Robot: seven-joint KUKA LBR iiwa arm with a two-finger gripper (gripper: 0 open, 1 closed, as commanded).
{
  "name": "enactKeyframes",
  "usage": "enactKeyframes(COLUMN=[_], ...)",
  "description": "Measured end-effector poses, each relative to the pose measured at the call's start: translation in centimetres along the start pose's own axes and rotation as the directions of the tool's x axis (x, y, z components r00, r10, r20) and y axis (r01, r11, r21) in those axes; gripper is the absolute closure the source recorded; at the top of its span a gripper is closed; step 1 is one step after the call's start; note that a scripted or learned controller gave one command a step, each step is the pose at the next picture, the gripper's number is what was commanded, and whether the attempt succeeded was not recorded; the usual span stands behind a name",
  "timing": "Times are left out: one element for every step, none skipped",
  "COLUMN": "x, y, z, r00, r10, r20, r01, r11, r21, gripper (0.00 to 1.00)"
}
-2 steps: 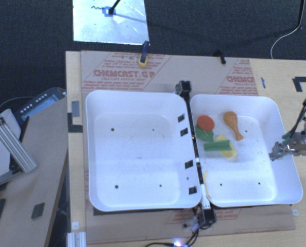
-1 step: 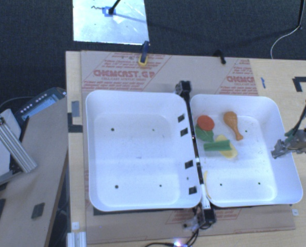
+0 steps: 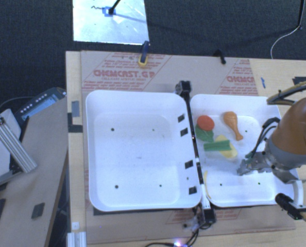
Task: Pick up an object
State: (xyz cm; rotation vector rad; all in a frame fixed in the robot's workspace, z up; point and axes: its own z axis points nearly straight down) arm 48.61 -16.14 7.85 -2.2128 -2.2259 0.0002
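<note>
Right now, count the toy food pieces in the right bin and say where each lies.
4, clustered in the upper left area: round red tomato, tan plastic drumstick right of it, flat green leafy piece below the tomato, green stick over a pale yellow piece. Others may be hidden.
</note>
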Motion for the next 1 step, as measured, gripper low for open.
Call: enactKeyframes(x=[-4.02], y=[2.74], z=[-20.03], r00=[1.0], r10=[0.002], r20=[0.011], r01=[-0.002], r11=[1.0], r21=[-0.023], gripper=[1.0])
